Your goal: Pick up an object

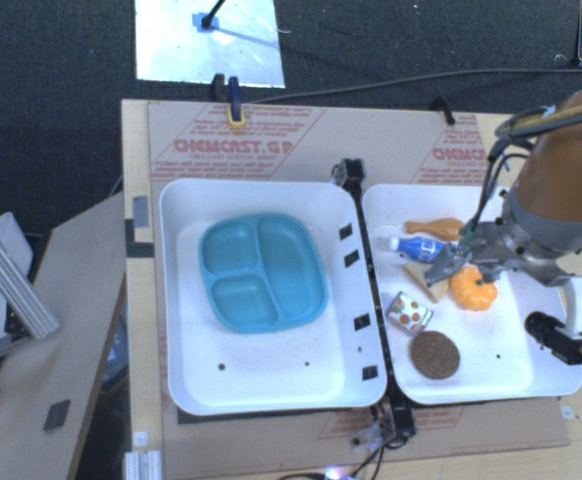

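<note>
Orange plastic pumpkin (472,291), small and round, sits toward the middle of the right-hand shallow white bin (511,378). We see the grey gripper (461,263) just to its far-left, over the clutter. We cannot tell how far the gripper is open, nor whether it has hold of anything, because its tip is lost against the things under it. Just left of the gripper a blue-and-white plastic bottle (417,248) lies on its side. Beyond the bottle, toward the far wall, lies a tan toy drumstick (433,229). A pale tan wedge (426,284) lies by the bottle's near side; we cannot tell whether the two touch. Nearer still, a small white cup with red and green spots (408,313) lies tipped over, and a flat brown round disc (435,355) rests just to its near-right. In the left-hand white bin (186,368) we see a turquoise plastic plate with three compartments (263,272).
</note>
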Controlling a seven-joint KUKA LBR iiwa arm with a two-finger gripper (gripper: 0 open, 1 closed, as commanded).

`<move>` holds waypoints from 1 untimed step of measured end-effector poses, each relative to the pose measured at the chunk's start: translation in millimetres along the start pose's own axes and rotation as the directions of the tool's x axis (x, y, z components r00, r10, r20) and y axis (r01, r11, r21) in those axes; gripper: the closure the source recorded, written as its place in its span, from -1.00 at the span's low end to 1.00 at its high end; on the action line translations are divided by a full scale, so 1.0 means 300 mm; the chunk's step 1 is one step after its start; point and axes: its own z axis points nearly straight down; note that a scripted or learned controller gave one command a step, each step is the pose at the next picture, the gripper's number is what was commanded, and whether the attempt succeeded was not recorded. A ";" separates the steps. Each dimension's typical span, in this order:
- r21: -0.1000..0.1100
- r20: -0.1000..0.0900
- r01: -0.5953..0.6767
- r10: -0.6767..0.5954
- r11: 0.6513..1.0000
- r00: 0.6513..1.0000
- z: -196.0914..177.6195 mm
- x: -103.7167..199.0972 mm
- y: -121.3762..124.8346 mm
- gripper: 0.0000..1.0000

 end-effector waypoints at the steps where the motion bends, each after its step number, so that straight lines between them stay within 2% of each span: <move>1: -0.011 0.001 0.002 -0.002 1.000 1.000 -0.016 0.000 0.007 -1.00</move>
